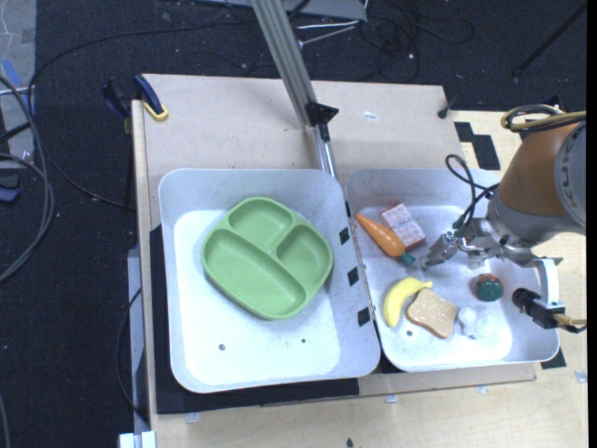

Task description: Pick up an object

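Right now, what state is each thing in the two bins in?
Green three-compartment plastic plate: flat in left white bin.
Orange toy carrot: lying in right white bin.
Yellow toy banana: lying against toast slice.
Pink box: beside carrot.
Tool: above right bin, holding nothing.

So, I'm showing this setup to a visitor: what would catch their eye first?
Probably the green divided plate, alone in the left bin. Next, the right bin with its cluster of toy food: carrot, banana, bread slice. The gripper hovers just above them.
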`<state>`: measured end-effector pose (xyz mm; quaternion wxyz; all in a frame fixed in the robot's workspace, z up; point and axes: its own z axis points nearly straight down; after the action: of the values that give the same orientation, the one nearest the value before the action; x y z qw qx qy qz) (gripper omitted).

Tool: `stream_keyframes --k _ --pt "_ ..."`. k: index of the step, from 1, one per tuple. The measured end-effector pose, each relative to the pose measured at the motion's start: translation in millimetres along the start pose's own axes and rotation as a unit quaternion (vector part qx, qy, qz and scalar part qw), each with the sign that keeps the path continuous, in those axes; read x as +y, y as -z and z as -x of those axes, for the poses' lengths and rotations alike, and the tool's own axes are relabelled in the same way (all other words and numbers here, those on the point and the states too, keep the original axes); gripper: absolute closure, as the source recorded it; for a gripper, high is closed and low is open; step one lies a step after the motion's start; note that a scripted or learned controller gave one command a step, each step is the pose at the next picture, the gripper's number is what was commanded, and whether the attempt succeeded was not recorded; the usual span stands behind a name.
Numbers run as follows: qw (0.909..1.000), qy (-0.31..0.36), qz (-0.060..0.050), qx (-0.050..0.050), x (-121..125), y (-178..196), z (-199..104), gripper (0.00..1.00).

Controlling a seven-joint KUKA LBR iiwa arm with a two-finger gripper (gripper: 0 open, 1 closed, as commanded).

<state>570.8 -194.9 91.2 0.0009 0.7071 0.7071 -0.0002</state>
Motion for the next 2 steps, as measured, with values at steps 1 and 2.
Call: stream_keyframes --k 1,2 --pt "1.0000 0.000 0.002 -0.001 1.3 13.2 0.9 1.00" --pt "1.0000 -0.001 0.002 0.000 -7.2 65.1 5.6 1.00"
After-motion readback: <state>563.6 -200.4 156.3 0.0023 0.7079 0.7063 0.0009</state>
